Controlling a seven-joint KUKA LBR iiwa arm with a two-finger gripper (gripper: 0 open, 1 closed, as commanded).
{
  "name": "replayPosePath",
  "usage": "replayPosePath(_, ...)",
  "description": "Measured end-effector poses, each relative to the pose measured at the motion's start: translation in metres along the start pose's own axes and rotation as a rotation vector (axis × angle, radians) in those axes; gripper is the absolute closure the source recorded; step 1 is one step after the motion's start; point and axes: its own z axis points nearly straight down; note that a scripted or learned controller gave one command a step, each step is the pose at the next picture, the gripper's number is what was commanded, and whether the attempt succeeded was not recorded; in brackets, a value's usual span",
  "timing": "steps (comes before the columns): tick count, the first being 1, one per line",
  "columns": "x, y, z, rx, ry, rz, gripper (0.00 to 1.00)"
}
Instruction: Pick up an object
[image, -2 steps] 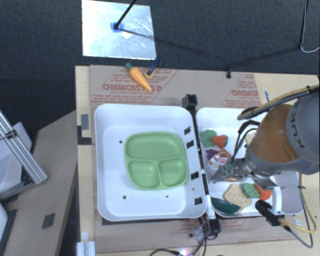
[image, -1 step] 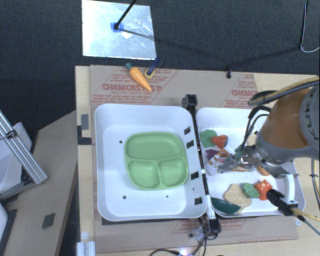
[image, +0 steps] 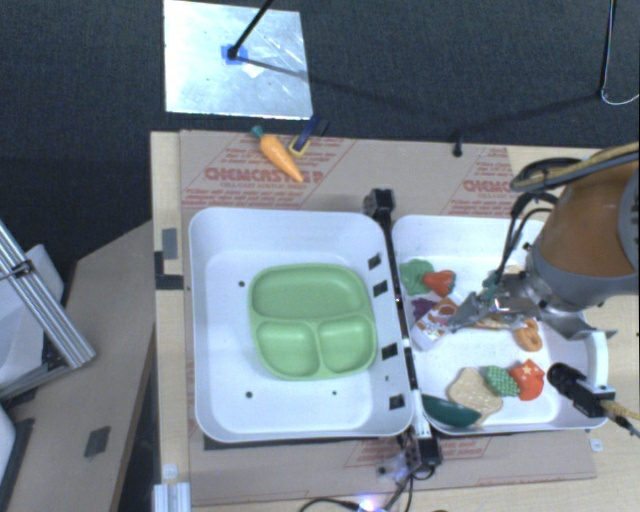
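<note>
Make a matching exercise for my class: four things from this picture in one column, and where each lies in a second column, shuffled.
Things:
1. green divided tray
2. toy carrot
3. gripper
4. silver sheet

Places:
A. over the right bin
B. on the dark floor beyond the bench
C. inside the left bin
D. on the cardboard behind the bins

Pairs: 1-C, 2-D, 3-A, 4-B

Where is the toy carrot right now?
The toy carrot lies outside both bins, on the board behind the left bin, near the top of the camera view, just below the shiny silver sheet.
</note>
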Motion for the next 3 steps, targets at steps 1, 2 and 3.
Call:
replayPosePath(1, 0.000, 0.002, -0.025, 0.002, 0.000, 0.000, 1.00)
replayPosePath(2, 0.047, 0.024, -0.015, 0.004, 0.003, -0.005, 1.00)
replayPosePath(3, 0.099, 0.050, -0.012, 0.003, 0.003, -0.006, 1.00)
